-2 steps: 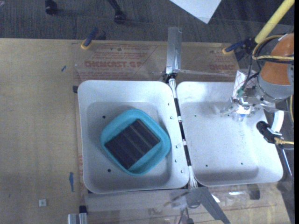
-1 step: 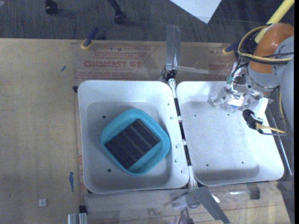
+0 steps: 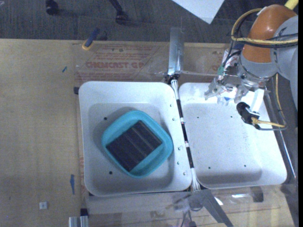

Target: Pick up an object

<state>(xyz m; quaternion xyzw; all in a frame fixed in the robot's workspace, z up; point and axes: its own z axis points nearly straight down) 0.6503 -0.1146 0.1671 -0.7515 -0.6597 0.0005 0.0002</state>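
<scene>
**The arm is over one bin, but the thing to grab is in the other**

Look at the left bin [image 3: 90, 108] first. A teal tray [image 3: 158, 131] lies flat in it, turned a bit like a diamond, with a dark ribbed pad [image 3: 133, 144] sitting inside. It rests near the middle of the bin floor, away from the walls. That is good for you, because there is room all around it to come down and take hold of an edge.

Now look at the gripper [image 3: 226, 90]. It hangs over the far corner of the right bin [image 3: 227, 160], close to the back wall. The arm [image 3: 267, 27] reaches in from the right side, so this corner is the near spot for it. You cannot tell from here if the gripper is spread or pressed together; that part is too small and messy to read. Nothing can be seen between its tips.

The tray and the gripper are well apart, with the wall between the two bins in the way. So the pick is not done yet. To get the tray, you would likely have to lift up and cross over that middle wall. The tray is wide, so grabbing its rim looks easier than grabbing the whole thing.
</scene>
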